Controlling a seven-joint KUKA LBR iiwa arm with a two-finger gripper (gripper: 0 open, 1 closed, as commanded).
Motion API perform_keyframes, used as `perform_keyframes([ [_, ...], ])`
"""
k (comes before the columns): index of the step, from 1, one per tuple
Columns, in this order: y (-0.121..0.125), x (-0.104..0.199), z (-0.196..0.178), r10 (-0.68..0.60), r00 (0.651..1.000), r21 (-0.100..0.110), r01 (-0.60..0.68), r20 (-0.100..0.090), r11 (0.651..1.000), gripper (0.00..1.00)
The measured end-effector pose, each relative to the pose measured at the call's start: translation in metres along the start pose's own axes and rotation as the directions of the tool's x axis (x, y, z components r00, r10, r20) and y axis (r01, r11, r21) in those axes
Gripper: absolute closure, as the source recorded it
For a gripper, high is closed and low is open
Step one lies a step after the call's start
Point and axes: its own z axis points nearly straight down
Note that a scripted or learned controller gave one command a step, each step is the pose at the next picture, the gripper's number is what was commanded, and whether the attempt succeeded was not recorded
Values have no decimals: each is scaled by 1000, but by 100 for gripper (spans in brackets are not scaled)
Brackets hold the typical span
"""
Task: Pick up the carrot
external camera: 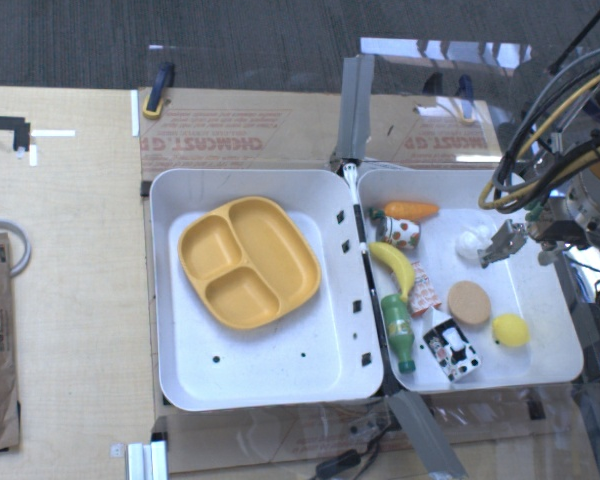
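carrot (pixel 411 210) lies at the back of the right bin (pixel 540 373), close to the wall between the two bins. it is orange, lies flat on its side, and nothing is touching it from above. just in front of it sits a small spotted toy (pixel 401 232), and then a banana (pixel 395 267) curving down toward a green bottle (pixel 397 332).

gripper (pixel 503 244) hangs over the right side of the same bin, well apart from the carrot. its two thin fingers point down and to the left, and they look a little open, with nothing between them. it has hold of no thing. a small white lump (pixel 473 243) rests on the bin floor just beside the fingertips.

so the job looks like it is only at the start. the carrot is not picked up yet. what is left, i think, is to move across the bin toward the back left corner, come down over the carrot, close on it, and lift it up.

other things in that bin are a round tan disc (pixel 469 303), a yellow lemon (pixel 511 331), and a black and white box (pixel 451 351). the left bin (pixel 180 368) holds a yellow plate (pixel 248 261) with three parts.

the spotted toy is so close to the carrot that the fingers might bump it on the way down.
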Motion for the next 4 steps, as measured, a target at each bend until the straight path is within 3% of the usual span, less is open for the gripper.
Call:
perform_keyframes([
  [1, 14, 68, -17, -105, 995, -2, 105, 2, 994, 0],
  [2, 3, 12, 67, -166, 986, -1, 166, 0, 986, 0],
  [3, 57, 21, 167, -106, 994, -11, 106, 3, 994, 0],
  [4, 80, -53, 165, -452, 892, -14, 452, 14, 892, 0],
])
